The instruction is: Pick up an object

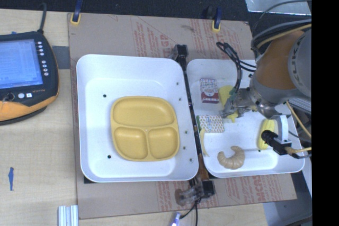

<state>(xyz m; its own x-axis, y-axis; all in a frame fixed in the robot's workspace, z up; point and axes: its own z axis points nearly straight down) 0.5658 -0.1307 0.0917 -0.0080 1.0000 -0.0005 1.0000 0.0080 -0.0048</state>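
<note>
Raised highest above the bench, and so closest to the lens, the grey arm [288, 69] with its orange band is seen bent over the right bin [249, 166], its gripper [231, 108] lowered near the bin's middle. Whether the tool is wide, narrow or closed on anything cannot be told, since the wrist and dark cables hide it. The posture is judged to be a descent toward a pick.

Beneath it, a brown board is laid over the pale wooden bench and clamped at its far edge, presumably so that both bins are kept from sliding. The left bin [95, 114], a shallow tray of smooth white plastic with rounded corners, is set hard against the right one. A yellow divided plate [144, 127], matte and with three compartments, lies in its centre.

At the bench's left edge a grey and orange control pendant [24, 74] is parked, well apart from the work.

Candidate objects are scattered in the right bin: a tan croissant-shaped piece [231, 157] near the front wall, a small red and white box [210, 90] toward the back, a flat speckled packet [212, 124] just beside the gripper, and a yellow item [266, 132] partly hidden at the right. The packet is judged the likeliest target, being nearest.
</note>
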